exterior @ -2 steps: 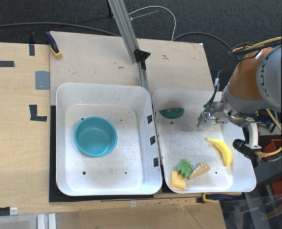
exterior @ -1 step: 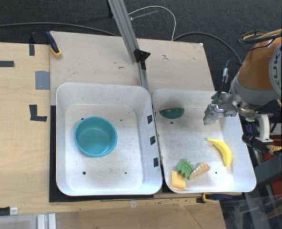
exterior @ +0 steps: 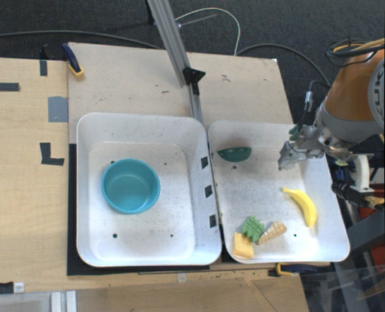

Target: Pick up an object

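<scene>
Grey arm (exterior: pixel 355 103) reaching from right, claw (exterior: pixel 289 158) low over right bin (exterior: pixel 335 239); grip state unclear

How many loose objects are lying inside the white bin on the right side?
5. A small dark green bowl near the far left corner, a yellow banana toward the right wall, and a green leafy toy, tan cone and yellow wedge clustered near the front.

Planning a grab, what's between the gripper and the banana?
Camera view: only bare white bin floor between the gripper and the banana.
</scene>
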